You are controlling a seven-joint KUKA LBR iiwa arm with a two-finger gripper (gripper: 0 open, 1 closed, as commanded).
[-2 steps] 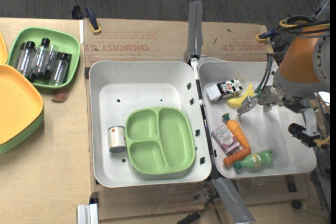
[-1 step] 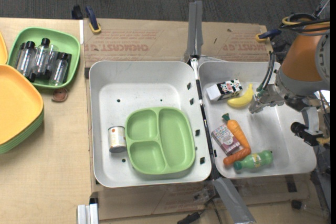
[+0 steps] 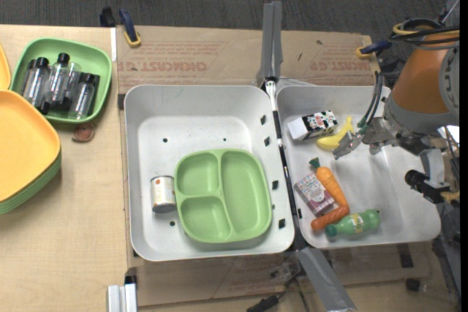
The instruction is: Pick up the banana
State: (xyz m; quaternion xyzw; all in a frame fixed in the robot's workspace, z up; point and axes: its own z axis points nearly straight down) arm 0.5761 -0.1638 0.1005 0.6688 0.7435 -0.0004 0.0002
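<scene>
Arm in from right, gripper (image 3: 349, 145) low by banana (image 3: 335, 137), apparently touching; finger state unclear.

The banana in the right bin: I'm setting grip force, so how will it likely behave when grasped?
The banana looks smooth and curved, so it may slip or swivel in a pinch. It seems small, probably light. It lies close beside the black-and-white box, so a push would likely nudge that too. The gripper sits at its right end.
</scene>
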